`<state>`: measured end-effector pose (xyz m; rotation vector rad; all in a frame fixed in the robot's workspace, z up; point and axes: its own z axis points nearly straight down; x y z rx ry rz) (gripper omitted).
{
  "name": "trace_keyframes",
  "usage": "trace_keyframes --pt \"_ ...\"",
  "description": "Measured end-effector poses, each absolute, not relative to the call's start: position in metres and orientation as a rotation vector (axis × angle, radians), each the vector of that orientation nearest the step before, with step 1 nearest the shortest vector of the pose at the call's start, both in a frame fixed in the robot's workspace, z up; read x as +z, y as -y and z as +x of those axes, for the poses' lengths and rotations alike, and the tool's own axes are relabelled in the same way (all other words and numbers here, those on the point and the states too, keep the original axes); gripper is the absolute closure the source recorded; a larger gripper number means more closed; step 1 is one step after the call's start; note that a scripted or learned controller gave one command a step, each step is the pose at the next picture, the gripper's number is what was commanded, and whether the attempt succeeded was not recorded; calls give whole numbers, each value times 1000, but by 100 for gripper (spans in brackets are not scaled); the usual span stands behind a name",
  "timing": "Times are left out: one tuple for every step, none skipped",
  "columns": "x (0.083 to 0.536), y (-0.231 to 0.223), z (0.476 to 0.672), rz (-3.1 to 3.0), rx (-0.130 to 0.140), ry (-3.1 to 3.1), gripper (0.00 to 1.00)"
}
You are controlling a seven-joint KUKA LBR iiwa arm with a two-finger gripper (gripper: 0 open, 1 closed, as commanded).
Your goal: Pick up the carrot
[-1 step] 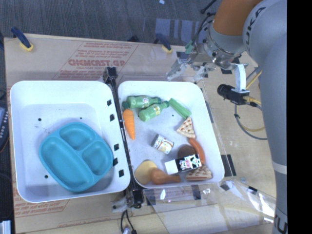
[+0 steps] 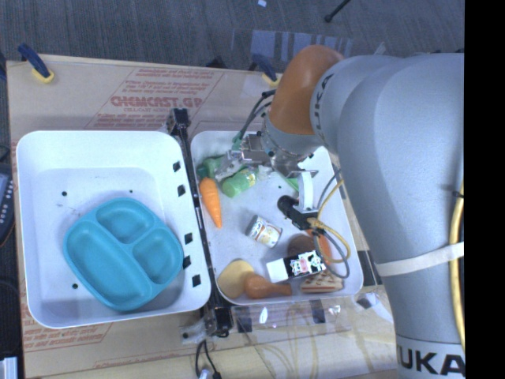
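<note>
The carrot (image 2: 210, 201) is orange and tapers to a point toward the front. It lies near the left wall of the right bin (image 2: 341, 212), loose on the white floor. My gripper (image 2: 246, 158) hangs over the back of that bin, above and to the right of the carrot's thick end, with a small gap between them. Green items (image 2: 229, 178) sit right under the gripper. Nothing orange is at the gripper.
The left bin (image 2: 39, 164) holds a blue divided plate (image 2: 122, 251). In the right bin lie a small can (image 2: 264, 231), a tan wooden spoon-like piece (image 2: 245, 281), a black-and-white box (image 2: 298, 266) and a waffle-like piece (image 2: 322, 283). The arm covers the bin's right side.
</note>
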<state>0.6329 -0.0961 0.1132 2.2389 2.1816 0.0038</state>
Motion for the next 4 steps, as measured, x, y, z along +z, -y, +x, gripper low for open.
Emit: trace_keyframes --pt "94 95 598 2502 -6 -1897 0" --pt "102 92 597 2498 -17 -1916 100" --pt "196 -54 581 2335 6 -2107 100" --pt "218 -142 531 2120 -12 -2330 100"
